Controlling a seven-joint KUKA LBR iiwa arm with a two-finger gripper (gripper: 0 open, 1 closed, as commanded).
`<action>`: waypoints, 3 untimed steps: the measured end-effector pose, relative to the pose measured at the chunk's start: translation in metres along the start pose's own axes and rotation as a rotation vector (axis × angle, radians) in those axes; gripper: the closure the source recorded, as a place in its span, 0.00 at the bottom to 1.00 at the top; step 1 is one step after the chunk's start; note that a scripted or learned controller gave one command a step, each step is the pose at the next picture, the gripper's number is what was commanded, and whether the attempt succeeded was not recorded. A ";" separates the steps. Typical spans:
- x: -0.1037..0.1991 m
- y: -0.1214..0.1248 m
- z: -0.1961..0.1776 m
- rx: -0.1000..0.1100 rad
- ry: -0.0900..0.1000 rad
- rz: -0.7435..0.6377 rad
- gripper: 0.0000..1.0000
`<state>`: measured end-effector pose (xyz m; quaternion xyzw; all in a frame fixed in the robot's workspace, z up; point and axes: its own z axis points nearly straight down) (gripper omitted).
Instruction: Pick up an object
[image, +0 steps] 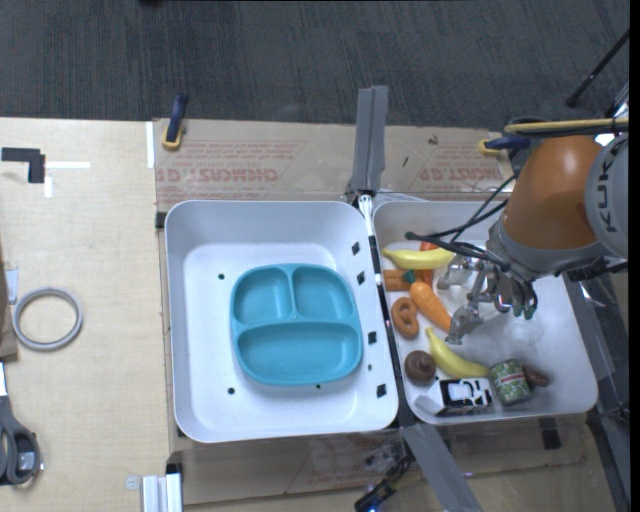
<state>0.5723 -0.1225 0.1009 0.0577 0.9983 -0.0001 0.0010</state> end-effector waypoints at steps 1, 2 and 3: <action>0.015 0.021 0.005 0.003 -0.012 -0.019 0.00; 0.033 0.024 0.005 0.003 -0.013 -0.076 0.00; 0.066 0.004 0.005 0.001 -0.018 -0.064 0.00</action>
